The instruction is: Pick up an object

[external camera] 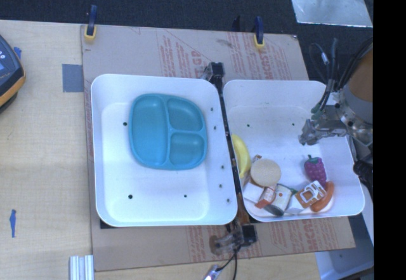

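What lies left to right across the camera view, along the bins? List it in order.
blue divided plate → banana → round bun → purple grapes → gripper, hovering over the right bin.

arm enters from right edge, orange band at upper right just visible. end effector (312,134) grey, extended leftward and low, tips pointing left-down. cables loop above the wrist. nothing seen between its tips.
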`<state>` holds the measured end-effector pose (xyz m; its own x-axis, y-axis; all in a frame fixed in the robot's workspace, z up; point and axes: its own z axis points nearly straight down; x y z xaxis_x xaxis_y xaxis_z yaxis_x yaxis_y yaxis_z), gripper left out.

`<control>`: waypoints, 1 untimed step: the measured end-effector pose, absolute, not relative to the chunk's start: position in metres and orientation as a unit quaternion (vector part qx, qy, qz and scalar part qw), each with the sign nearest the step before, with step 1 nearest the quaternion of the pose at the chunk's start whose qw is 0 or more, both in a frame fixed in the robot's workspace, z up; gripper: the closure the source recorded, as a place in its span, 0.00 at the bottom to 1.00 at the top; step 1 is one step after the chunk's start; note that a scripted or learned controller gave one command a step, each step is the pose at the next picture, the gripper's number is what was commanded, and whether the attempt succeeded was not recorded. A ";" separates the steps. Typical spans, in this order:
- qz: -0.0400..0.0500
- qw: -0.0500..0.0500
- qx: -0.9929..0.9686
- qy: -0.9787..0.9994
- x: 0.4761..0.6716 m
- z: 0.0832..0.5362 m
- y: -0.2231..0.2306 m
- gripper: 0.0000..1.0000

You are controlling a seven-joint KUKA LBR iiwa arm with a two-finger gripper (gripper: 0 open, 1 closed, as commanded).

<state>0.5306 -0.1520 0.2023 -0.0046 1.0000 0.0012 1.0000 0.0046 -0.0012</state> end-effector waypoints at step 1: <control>0.000 0.001 -0.706 -0.708 0.556 0.217 -0.156 1.00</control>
<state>0.5562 -0.1557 0.2166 -0.0033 1.0000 0.0007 1.0000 0.0033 -0.0017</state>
